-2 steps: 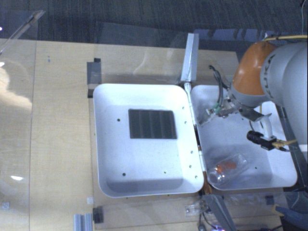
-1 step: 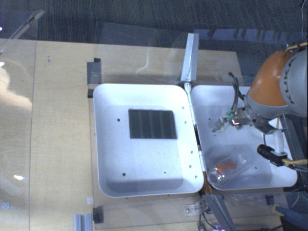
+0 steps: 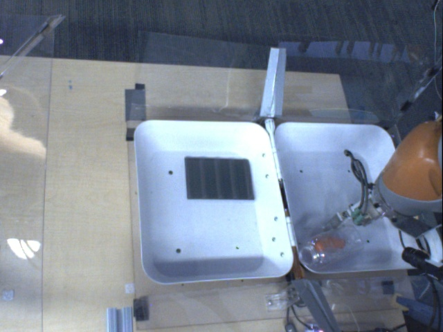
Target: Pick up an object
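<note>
- While the hand [image 3: 354, 216] hung low in the right bin [image 3: 311, 151], we saw a clear packet [image 3: 327, 246] just beside it, lower left.
- We could not tell the hand's state.

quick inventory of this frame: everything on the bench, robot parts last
left bin: 1, white, left half of the bench, next to the other bin
dark ribbed panel: 1, dark grey, on the left bin's floor, toward the back
right bin: 1, white, right of the left bin
clear object with a reddish part: 1, transparent and red-orange, front of the right bin near its left wall; too blurred to name
grey bar: 1, grey, behind the bins at their seam
bench: 1, light wood, under both bins
arm: 1, grey with an orange band, entering from the right over the right bin
gripper: 1, dark, above the right bin's floor, up-right of the clear object
</note>
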`<state>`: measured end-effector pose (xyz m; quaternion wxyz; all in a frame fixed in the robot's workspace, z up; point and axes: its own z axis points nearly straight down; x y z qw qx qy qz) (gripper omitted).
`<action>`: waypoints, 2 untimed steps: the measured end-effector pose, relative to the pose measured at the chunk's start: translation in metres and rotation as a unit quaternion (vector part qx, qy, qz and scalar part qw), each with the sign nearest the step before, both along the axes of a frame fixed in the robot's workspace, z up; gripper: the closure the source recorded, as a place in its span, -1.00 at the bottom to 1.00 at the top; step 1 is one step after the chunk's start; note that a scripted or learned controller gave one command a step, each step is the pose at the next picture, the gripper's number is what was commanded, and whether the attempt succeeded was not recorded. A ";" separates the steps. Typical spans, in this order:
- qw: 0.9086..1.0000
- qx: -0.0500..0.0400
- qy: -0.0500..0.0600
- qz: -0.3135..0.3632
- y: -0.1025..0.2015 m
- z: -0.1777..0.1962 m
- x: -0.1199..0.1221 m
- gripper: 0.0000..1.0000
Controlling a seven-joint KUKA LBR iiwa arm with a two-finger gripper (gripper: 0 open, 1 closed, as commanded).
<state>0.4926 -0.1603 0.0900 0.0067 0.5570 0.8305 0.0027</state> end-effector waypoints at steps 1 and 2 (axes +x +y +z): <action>1.000 0.001 -0.001 -0.025 0.063 0.001 0.017 -1.00; 0.993 0.002 0.000 -0.119 0.057 -0.001 0.075 -1.00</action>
